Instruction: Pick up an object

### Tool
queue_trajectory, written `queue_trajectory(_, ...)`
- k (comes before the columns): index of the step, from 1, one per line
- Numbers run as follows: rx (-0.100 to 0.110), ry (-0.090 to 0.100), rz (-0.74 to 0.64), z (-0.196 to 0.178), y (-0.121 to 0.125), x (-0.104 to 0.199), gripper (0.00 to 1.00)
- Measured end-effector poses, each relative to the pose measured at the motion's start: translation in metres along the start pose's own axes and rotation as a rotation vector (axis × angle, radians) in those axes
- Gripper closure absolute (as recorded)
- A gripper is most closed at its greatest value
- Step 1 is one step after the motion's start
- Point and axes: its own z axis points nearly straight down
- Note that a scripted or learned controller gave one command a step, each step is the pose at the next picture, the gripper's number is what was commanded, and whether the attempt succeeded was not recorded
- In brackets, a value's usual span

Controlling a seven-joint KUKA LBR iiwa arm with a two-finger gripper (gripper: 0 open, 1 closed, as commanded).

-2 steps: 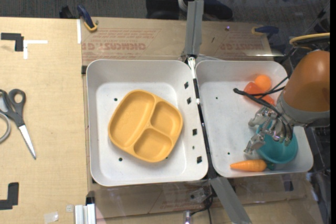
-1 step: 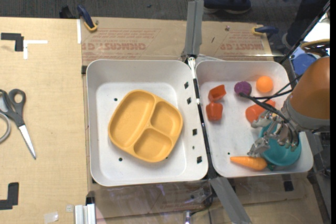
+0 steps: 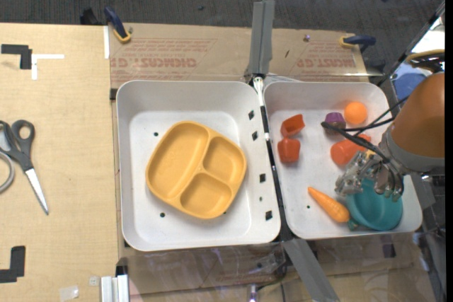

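The right bin (image 3: 297,223) holds several small toys. Two red pieces (image 3: 292,125) (image 3: 288,150) lie at its left side. A purple piece (image 3: 333,121) and an orange ball (image 3: 355,112) sit near the back. An orange-red piece (image 3: 345,151) lies mid-bin, partly behind the gripper. A carrot (image 3: 329,204) lies near the front, touching a teal bowl (image 3: 375,210). My gripper (image 3: 368,179) hangs low over the teal bowl's back rim, just right of the carrot. Nothing shows clearly between its metal parts.
The left bin (image 3: 134,152) holds a yellow divided plate (image 3: 196,169). Scissors (image 3: 27,159) lie on the bench at the far left. The arm's orange band (image 3: 425,117) and cables cross the right bin's far right side.
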Motion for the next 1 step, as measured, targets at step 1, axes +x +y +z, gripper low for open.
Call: queue_trajectory(1, 0.001, 0.001, 0.001, 0.0002, -0.0008, 0.0003, 0.00)
